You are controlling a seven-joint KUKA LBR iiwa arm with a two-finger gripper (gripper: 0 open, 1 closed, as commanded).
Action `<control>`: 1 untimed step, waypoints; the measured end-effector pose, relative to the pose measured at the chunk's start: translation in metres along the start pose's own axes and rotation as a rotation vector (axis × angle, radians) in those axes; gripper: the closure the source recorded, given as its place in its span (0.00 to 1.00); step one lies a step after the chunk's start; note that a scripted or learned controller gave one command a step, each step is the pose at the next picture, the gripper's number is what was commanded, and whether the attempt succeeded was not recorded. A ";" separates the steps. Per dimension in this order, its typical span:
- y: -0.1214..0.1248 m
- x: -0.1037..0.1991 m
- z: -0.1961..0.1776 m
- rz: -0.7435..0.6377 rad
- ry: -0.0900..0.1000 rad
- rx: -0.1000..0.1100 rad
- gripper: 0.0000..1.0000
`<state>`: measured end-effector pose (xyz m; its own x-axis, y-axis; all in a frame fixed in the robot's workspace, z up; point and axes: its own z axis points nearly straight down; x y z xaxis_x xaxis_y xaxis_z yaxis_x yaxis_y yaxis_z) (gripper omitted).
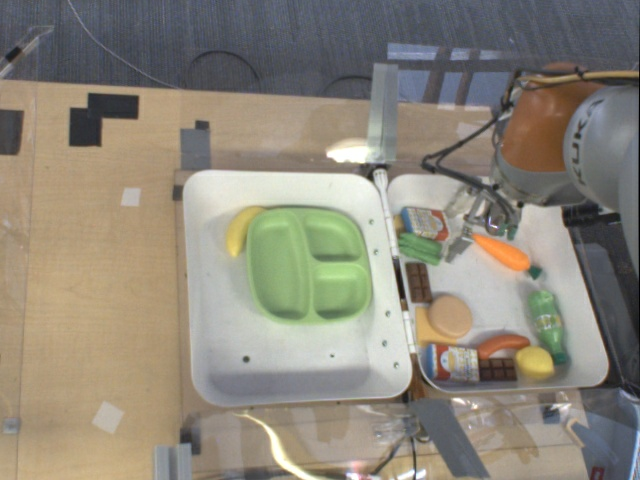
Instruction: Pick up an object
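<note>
Orange carrot (499, 253): a toy carrot, bright orange, tapered, lying at a slant with its small green stub toward the lower right; it sits in the upper part of the right bin, its thick end just at the gripper.
Right bin (590, 308): shallow, white, the landmark for everything below.
Gripper (478, 224): metal, low over the right bin's upper middle, at the carrot's thick end; the fingers are tangled with cable and glare, so I cannot tell how far apart they stand, nor whether anything is between them.
Arm (570, 143): grey with an orange band, coming in over the right bin's upper right corner; cut off at the picture's edge.
Small carton (426, 223): white with red and blue print, in the right bin's upper left, just left of the gripper.
Green block (420, 249): dark green, just below the carton; its right end is partly covered by the gripper.
Chocolate bar (419, 283): brown, by the right bin's left wall.
Round bun (450, 316): tan, in the lower left of the right bin.
Green bottle (547, 318): lying by the right bin's right wall, below the carrot.
Lemon (535, 362): yellow, lower right corner of the right bin.
Can (452, 362): on its side along the right bin's lower edge; label too small to read.
Green plate (307, 263): divided, in the left bin, well apart from the right bin's contents.
Banana (238, 230): yellow, partly hidden under the plate's upper left rim.
</note>
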<state>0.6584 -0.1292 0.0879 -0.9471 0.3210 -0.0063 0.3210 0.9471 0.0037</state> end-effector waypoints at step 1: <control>-0.040 0.052 -0.002 0.087 -0.006 0.002 0.00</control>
<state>0.5961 -0.1506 0.0893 -0.9157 0.4018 -0.0117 0.4018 0.9157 0.0025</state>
